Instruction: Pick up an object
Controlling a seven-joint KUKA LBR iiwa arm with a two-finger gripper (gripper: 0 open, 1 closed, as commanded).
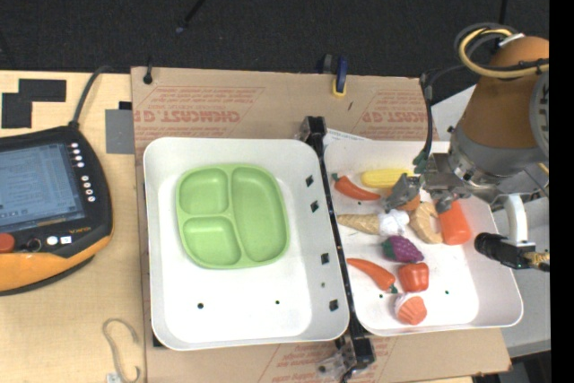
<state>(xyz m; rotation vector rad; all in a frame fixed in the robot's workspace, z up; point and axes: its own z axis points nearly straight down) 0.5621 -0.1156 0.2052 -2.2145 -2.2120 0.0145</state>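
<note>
Claw (405,193) down low in the right bin (502,305), toward its far edge, fingers spread, gripping nothing. Crowded right there: yellow corn (384,178), long red chili (357,188), cream cone (360,223), white garlic-ish lump (393,222). Knobbly purple grapes (405,248), red pepper (413,277), carrot (370,271) nearer the front edge. All glossy plastic. Green divided tray (231,216) sitting in the left bin (170,300).

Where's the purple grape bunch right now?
In the camera view, the purple grape bunch lies in the right bin, near its middle, just above the red pepper and below the gripper.
</note>
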